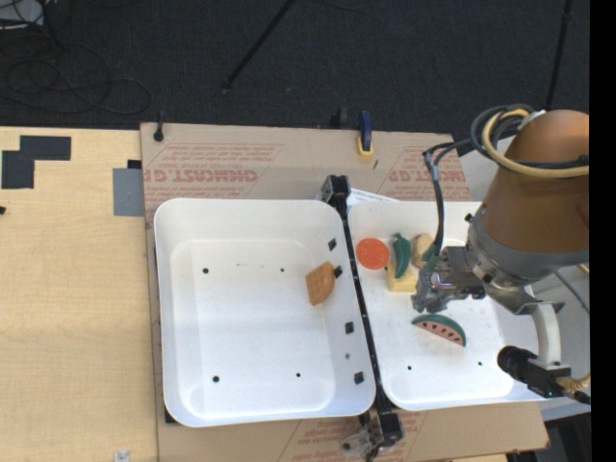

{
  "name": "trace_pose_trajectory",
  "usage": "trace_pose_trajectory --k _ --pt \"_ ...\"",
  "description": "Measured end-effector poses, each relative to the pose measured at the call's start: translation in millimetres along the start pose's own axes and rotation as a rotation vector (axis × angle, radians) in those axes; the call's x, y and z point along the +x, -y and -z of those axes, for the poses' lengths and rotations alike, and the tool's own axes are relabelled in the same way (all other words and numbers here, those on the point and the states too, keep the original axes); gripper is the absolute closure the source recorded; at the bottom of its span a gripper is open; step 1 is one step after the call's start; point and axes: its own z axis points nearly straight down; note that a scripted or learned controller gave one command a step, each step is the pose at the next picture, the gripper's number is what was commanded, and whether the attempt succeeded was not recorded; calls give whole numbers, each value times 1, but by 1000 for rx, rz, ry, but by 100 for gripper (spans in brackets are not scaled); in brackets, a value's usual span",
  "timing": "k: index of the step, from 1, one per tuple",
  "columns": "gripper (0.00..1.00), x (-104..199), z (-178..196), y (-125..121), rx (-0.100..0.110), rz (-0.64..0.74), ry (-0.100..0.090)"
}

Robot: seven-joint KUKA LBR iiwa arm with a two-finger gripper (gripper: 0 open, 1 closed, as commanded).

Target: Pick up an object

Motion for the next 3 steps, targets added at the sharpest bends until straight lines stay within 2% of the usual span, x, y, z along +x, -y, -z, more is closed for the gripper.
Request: trace_pose_trajectory --k 1,2,3 --pt "100 -62 1 0 0 2 0" --pt "100 -69 128 -30 -16 8 1" --pt "100 -25 41 -46 8 11 -4"
